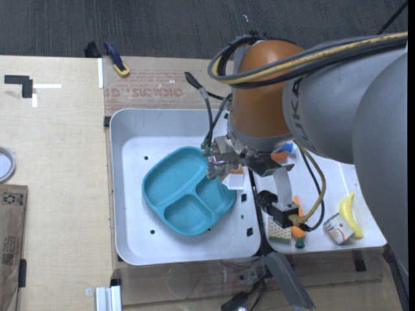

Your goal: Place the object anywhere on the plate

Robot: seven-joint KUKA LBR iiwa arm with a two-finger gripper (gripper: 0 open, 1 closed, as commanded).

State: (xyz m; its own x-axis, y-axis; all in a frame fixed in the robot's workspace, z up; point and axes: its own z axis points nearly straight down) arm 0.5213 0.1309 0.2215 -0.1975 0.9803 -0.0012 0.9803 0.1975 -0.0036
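A teal divided plate [185, 192] lies tilted in the left white bin [130, 173]. My gripper [219, 163] hangs over the plate's upper right rim, under the big orange band of the wrist [262, 92]. The arm's body hides most of the gripper, and I cannot make out any object in it. A small white piece [235, 181] shows just below the gripper at the plate's right edge; what it is cannot be told.
The right bin [324, 173] holds a banana [350, 214], a small carton [337, 232], a carrot [297, 220] and an orange-and-blue item [283, 151] partly under the arm. Cables loop around the wrist. A cardboard sheet [149, 89] lies behind the bins.
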